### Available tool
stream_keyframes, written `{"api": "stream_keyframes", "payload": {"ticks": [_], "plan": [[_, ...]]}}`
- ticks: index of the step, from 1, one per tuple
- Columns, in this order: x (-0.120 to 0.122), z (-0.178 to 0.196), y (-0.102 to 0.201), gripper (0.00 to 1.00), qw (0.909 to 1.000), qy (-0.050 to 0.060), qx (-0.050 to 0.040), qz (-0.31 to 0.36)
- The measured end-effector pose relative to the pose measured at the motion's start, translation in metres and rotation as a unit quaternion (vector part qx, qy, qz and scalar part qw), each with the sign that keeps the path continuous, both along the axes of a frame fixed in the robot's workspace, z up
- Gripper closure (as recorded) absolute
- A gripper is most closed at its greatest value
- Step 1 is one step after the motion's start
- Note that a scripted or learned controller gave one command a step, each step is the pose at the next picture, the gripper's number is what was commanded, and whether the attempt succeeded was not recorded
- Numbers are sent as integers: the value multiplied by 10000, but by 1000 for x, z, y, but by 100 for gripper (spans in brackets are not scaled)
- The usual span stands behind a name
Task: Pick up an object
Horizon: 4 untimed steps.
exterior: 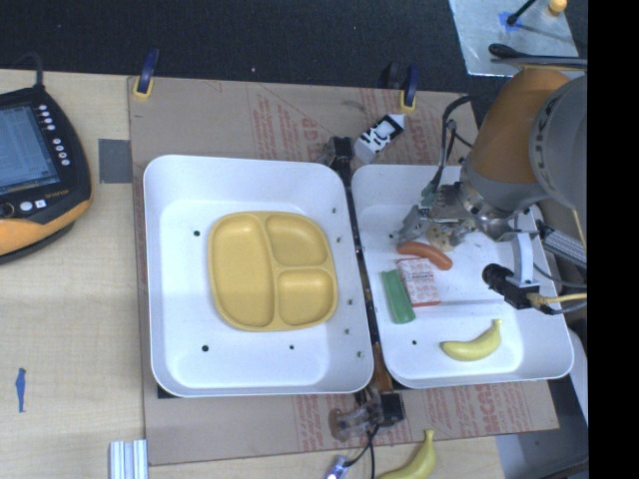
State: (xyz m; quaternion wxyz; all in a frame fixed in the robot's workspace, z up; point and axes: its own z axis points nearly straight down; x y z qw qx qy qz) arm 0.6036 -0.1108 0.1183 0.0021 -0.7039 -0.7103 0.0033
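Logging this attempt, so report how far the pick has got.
Done: the gripper is down in the right bin, just above the hot dog. In hand: nothing visibly held. Left: grasping and lifting; the hot dog, banana, green block and packet all lie on the bin floor.

My bins (170, 267) glossy white plastic; divided tray (272, 269) matt yellow plastic; bench (60, 347) pale wood grain.

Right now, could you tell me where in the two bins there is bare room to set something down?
Left bin: the bare floor around the yellow tray. Right bin: crowded at the gripper, sausage, packet and green block; a bare strip lies left of the banana.
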Motion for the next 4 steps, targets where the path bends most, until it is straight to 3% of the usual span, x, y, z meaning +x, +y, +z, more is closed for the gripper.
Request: {"api": "stream_keyframes", "payload": {"ticks": [1,2,3,4], "plan": [[-12,-26,5,0,10000,-10,5,-24],[18,48,-52,0,10000,-35,3,-37],[47,-15,-24,0,10000,-14,9,-21],[-9,-26,-6,0,10000,-11,7,-29]]}}
